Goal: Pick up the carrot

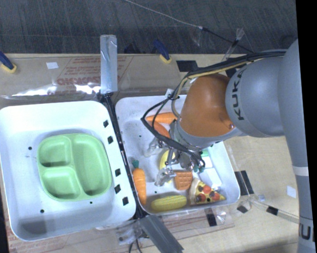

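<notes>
The carrot, orange with a green leafy top, lies along the left wall of the right bin, pointing toward the front. My gripper hangs low over the middle of that bin, a short way right of the carrot and not touching it. It stands open, with one fingertip nearest the carrot. Nothing is held between the fingers; an orange waffle-like piece lies just below them.
Around the gripper lie a yellow piece, a corn cob at the front, a pizza slice and a long orange item at the back. The left bin holds a green divided plate.
</notes>
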Available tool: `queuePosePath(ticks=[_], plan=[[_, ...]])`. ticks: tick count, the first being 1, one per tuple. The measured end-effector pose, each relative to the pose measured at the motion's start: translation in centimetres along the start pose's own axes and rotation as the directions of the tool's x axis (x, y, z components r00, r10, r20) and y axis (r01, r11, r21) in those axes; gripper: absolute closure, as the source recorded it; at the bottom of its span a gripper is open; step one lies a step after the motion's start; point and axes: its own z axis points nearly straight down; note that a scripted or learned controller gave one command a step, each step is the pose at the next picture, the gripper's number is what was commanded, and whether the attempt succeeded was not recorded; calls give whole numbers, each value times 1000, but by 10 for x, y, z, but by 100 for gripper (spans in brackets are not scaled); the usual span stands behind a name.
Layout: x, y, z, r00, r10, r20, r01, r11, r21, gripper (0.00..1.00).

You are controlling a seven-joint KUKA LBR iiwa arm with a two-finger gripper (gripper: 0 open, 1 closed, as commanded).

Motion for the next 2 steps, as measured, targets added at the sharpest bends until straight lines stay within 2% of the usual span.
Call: queuePosePath(ticks=[1,2], plan=[[11,17,10,989,148,-2,-148,989,0,0],[10,19,0,990,140,0,-140,990,0,100]])
